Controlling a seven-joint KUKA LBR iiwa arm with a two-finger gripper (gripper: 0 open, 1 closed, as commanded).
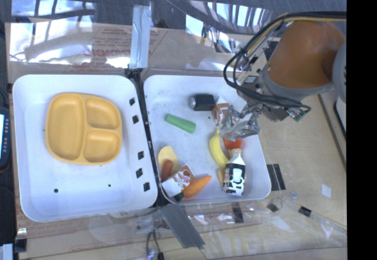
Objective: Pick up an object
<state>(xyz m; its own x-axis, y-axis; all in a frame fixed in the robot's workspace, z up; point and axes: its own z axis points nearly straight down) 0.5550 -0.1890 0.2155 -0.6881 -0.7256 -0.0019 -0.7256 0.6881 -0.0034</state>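
Observation:
My gripper [238, 128] hangs low over the right side of the right bin [177, 91], its metal fingers just above the top of a yellow banana [217, 150] and a milk carton [235, 174] with a red cap. A small brown and white box [221, 112] lies just left of the fingers. Further left lie a green block [179, 123] and a dark cylinder [202, 101]. At the bin's front sit an orange carrot [197, 186], a small carton [179, 180] and a yellow piece [167, 155]. Nothing shows between the fingers.
The left bin [35, 194] holds a yellow divided tray [83, 128]. The arm's orange band [300, 55] and cables [247, 55] hang over the right bin's far right corner. A brown cardboard sheet [112, 40] lies behind both bins.

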